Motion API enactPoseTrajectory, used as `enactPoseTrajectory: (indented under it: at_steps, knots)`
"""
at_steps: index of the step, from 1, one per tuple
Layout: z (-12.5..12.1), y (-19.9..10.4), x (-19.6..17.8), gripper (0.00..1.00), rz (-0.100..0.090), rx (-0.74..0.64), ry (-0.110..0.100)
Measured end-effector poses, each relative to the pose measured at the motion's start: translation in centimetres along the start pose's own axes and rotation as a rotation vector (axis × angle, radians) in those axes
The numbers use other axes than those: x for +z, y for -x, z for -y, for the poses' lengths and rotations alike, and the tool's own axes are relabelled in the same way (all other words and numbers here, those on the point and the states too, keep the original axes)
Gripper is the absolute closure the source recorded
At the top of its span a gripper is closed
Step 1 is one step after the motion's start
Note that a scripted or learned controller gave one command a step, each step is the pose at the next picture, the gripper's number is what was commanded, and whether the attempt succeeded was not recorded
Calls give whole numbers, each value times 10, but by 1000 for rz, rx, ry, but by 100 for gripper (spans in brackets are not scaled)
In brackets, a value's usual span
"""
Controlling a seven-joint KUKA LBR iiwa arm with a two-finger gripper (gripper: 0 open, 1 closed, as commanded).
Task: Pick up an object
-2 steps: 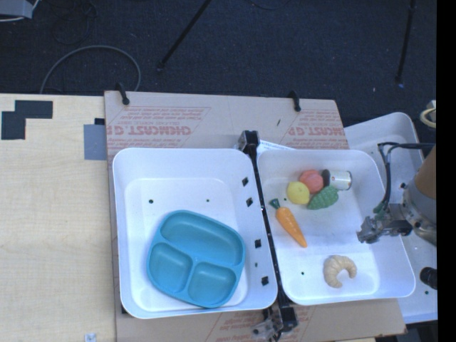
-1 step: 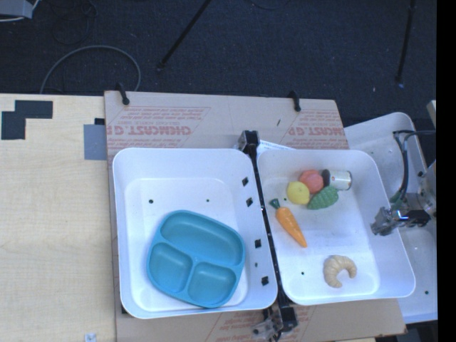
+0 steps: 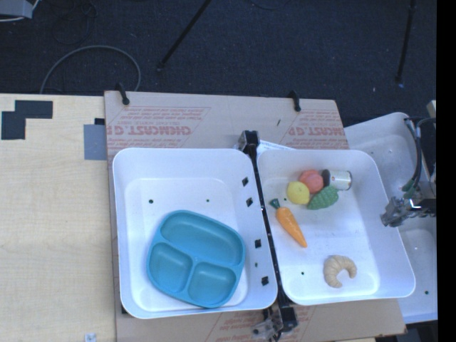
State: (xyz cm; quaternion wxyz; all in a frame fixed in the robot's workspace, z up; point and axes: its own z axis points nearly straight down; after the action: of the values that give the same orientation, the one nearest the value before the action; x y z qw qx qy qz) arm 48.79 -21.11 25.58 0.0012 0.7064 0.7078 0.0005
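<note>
In right bin [image 3: 385, 212], carrot [image 3: 291, 226] lay on diagonal, long axis far-left to near-right, green top far-left, tip near-right. Croissant [image 3: 339, 270] sat near-right of it. Hand [image 3: 396, 212] hung at bin's right rim; grip state impossible to tell.

arm [image 3: 420, 162] – at right edge | fingers [image 3: 394, 216] – low, state unclear

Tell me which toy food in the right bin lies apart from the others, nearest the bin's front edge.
The beige croissant. The carrot, yellow piece, pink piece and green piece cluster farther back.
</note>
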Motion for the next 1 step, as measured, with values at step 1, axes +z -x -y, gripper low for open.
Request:
enactPoseTrajectory:
  at_steps: [1]
  knots:
    - [3,-45,4,100,-4,-2,-6]
